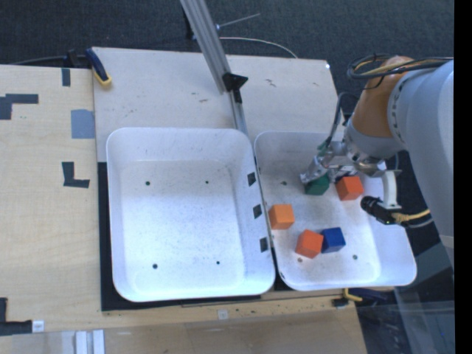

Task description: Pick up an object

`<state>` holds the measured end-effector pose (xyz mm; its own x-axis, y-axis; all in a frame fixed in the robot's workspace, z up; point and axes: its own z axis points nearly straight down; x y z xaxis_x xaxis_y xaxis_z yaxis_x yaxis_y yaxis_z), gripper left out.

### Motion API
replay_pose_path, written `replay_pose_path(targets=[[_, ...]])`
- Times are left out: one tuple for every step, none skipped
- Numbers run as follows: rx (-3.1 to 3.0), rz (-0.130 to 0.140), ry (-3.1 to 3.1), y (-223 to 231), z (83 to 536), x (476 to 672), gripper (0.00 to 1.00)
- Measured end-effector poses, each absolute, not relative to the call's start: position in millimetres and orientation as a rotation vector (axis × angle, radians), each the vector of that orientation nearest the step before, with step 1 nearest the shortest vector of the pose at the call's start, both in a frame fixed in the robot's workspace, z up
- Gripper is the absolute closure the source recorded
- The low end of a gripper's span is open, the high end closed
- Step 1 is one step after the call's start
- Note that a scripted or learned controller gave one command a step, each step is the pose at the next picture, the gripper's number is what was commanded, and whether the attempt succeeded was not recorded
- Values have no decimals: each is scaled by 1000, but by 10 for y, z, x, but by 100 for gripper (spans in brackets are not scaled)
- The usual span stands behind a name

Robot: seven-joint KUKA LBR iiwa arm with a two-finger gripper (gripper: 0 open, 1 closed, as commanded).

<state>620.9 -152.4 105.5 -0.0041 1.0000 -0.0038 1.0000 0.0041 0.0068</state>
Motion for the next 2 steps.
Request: replay_pose_path(targets=[[2211, 8, 2229, -741, 1967, 6140, 100], [2214, 2, 2234, 63, 1911, 6262, 100]])
